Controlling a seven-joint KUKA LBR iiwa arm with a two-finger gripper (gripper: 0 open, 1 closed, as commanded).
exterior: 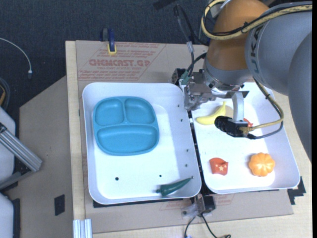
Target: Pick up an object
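Gripper (196, 97) sits low at the top-left corner of the right bin (283, 150), right against the wall it shares with the left bin (88, 133). Can't tell how far it's open from this angle, and nothing is visibly in its grasp. Closest pick candidate is the yellow banana (208, 117), lying flat on the bin floor just below and right of the gripper, one end hidden under the wrist hardware. My read: the program is going for the banana or has landed a bit short of it, toward the wall. That corner is tight, with the bin rim on two sides, so there's little room to shift left or further up. Better room elsewhere: the orange toy pumpkin (261, 164) and the small red toy vegetable (218, 166) sit apart from each other on open floor in the lower half of the right bin, both clear of the walls. In the left bin, the blue divided plate (126, 124) takes the upper half, and the green chili pepper (173, 186) lies hard against the bottom rim, an awkward approach.
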